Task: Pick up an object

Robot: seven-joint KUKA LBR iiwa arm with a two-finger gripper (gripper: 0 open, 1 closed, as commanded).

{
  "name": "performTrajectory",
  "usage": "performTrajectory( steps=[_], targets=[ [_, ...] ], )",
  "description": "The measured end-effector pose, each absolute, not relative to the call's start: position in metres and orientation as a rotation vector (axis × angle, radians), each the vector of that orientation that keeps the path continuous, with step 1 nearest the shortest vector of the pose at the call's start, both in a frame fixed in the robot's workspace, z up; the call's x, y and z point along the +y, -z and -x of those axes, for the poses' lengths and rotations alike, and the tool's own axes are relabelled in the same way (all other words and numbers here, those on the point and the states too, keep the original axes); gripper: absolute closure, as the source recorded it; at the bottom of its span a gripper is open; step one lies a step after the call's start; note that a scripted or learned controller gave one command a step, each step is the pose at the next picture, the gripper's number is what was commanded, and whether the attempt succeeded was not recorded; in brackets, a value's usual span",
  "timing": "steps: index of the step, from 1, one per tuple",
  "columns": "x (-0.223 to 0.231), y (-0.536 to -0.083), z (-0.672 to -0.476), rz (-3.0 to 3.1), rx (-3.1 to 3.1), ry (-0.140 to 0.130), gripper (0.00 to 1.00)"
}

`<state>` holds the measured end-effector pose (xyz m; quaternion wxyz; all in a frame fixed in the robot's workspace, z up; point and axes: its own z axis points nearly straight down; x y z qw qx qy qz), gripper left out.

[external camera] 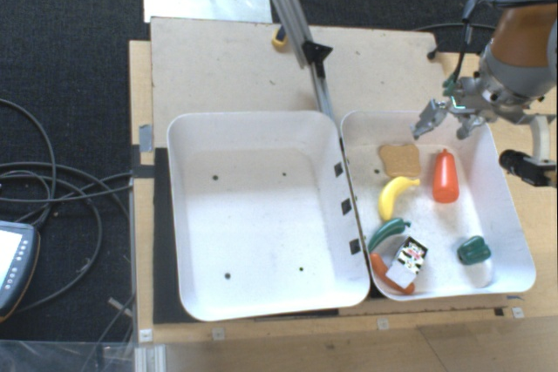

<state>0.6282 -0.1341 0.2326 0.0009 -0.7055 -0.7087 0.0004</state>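
The arm [523, 30] comes in from three o'clock, high in the camera view. Its orange band sits above a grey wrist, with cables looping over the top. The wrist tilts down toward eight o'clock. The pincer [449, 119] hangs at the wrist's lower end, its two metal fingers [427, 118] spread apart with nothing between them, tips pointing down and toward nine o'clock.

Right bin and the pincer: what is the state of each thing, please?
Pincer: open, above the bin, holding nothing.
Toast: lying flat.
Banana: lying flat.
Orange bottle: lying on its side.
Green pepper: resting near the bin's front.
Small box: tilted.
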Motion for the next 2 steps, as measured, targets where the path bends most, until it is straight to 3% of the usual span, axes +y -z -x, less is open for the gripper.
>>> performTrajectory(
  steps=[1, 2],
  targets=[
    [-0.134, -0.235, -0.629, 2.217, -2.229, 0.002, 0.00],
    [-0.135, -0.194, -0.627, 2.218, -2.223, -0.003, 0.00]
  ],
)
